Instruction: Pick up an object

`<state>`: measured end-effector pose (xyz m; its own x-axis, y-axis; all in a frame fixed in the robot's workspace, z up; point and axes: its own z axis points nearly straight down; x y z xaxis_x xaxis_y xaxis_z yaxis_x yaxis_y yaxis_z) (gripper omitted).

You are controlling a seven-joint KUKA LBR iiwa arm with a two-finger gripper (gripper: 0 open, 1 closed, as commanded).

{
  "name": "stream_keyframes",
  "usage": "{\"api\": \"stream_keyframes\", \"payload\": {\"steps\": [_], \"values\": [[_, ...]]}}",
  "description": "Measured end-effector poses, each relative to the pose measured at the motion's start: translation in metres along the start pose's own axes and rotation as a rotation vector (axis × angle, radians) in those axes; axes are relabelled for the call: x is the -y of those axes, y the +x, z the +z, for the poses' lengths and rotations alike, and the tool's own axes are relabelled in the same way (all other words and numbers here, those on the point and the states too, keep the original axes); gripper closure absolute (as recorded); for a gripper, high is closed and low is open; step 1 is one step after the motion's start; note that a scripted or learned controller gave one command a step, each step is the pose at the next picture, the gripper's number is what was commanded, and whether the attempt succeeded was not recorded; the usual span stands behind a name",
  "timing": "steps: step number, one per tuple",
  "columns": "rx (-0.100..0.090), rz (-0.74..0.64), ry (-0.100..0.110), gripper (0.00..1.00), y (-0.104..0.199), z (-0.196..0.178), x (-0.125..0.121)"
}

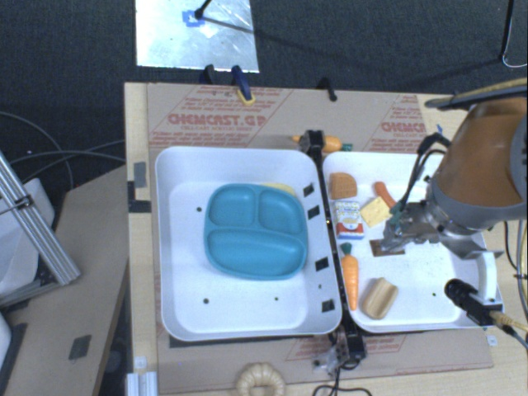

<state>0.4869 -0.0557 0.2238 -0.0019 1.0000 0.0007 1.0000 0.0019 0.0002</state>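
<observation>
The right bin [417, 299] holds several toy foods: a brown bread piece [343, 186], a white packet [348, 218], a yellow cheese wedge [374, 212], a red sausage [384, 194], a carrot [351, 277] and a tan bread roll [379, 297]. My gripper [389, 243] hangs low over the middle of this bin, just below the cheese wedge and right of the packet. Its dark fingers point toward the bin floor.
The left bin [177, 221] carries a blue divided plate [254, 229] with something yellow behind its far edge. Black clips line the divider between the bins. A small orange object [331, 144] lies at the back of the bins, and a beige ring [261, 379] sits at the front.
</observation>
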Motion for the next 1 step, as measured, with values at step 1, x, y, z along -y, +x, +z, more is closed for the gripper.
{"api": "stream_keyframes", "payload": {"steps": [1], "values": [[0.001,-0.002,-0.001,1.00,0.0046,0.0079,-0.0091]]}}
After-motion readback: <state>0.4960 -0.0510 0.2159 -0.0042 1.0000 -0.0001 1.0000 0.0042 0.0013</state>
